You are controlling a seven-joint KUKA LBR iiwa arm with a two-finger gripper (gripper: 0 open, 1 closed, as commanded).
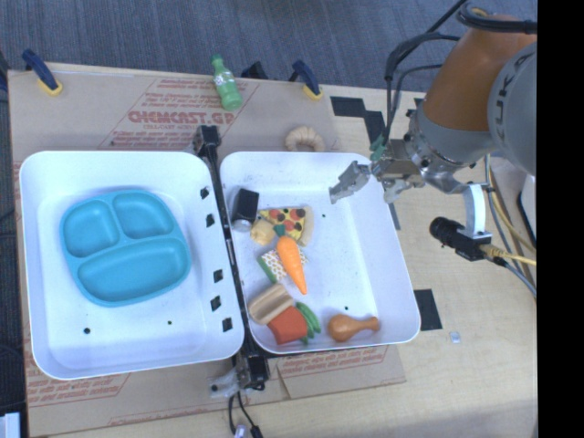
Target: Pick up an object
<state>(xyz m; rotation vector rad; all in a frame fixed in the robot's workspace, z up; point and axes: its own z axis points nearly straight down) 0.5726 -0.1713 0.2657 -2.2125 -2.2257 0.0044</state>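
The gripper (351,182) hung at the right bin's (383,245) 1 o'clock corner, whether fingers were apart I couldn't tell, so it looked pre-grab; next it needed to drop toward the carrot (292,263) mid-bin.

We see two shallow white bins side by side: the left bin (36,245) holds a blue three-compartment plastic tray (125,245), the right bin (365,245) a cluster of toy foods (all toward its left half). An orange toy carrot (292,263) lies just before a toy pizza slice (286,220); a brown toy drumstick (351,327) sits nearest the front edge.
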